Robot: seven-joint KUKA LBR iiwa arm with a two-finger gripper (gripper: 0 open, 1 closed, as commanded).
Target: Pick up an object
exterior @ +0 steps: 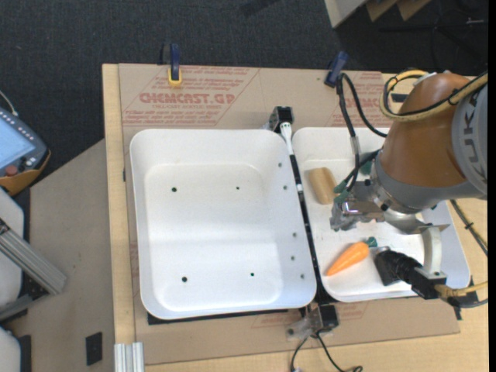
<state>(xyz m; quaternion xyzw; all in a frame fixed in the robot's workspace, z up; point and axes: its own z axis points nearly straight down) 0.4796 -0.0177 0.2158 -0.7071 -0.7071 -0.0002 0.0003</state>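
In the right bin (pixel 333 139) lie an orange toy carrot (pixel 346 259) with a green tip near the front and a tan wooden block (pixel 322 184) by the left wall. My gripper (pixel 346 211) hangs low over the bin floor between the two, just above the carrot and right of the block. It touches neither that I can see. The arm's orange wrist band and grey body hide the bin's right half.
The left bin (pixel 155 231) is a wide white tray beside the right one, with a black divider strip (pixel 298 200) between them. Blue clamps (pixel 173 56) hold the cardboard bench top at the back edge. Cables run behind the right bin.
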